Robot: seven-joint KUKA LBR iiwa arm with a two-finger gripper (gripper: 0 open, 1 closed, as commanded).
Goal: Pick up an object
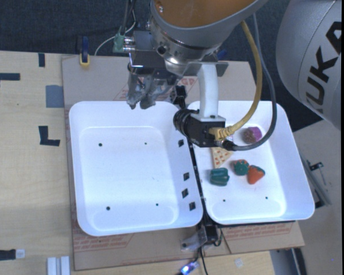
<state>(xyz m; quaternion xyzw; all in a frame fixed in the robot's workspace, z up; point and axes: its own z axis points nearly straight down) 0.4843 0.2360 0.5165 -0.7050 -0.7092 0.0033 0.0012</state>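
Pincer (pixel 142 98) hangs at left bin's (pixel 83 211) far rim; grip state unclear. Green toy pepper (pixel 219 176) looks light, hard, slick: pinch across its body.

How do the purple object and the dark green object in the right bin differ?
The purple object is rounded and sits toward the far side of the right bin; the dark green object is blockier and lies nearer the divider between the bins. Purple stands alone; green has neighbours close by. Both are small and rest on the bin floor.
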